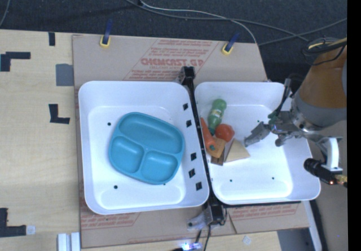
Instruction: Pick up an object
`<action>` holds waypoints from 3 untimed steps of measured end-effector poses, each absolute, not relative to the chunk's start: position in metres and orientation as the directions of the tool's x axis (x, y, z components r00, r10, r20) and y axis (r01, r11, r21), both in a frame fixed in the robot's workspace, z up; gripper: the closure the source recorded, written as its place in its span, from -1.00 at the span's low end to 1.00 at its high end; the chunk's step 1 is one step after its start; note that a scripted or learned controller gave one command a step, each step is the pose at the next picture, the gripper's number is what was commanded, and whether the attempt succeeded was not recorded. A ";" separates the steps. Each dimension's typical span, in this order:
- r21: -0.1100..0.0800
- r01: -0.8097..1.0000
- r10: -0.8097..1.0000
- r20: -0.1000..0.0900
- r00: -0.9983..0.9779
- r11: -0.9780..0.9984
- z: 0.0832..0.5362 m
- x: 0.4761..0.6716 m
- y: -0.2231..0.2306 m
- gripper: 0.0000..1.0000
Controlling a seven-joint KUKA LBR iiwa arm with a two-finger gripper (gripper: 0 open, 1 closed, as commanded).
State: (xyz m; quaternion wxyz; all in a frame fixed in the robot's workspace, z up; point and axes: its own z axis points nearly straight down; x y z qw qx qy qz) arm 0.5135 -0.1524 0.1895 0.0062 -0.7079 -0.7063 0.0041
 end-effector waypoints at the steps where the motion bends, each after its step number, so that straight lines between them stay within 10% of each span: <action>1: -0.005 1.000 1.000 0.001 -0.001 0.001 0.195 0.516 -0.152 -1.00; 3: -0.002 1.000 1.000 0.006 -0.002 0.002 0.086 0.517 -0.152 -1.00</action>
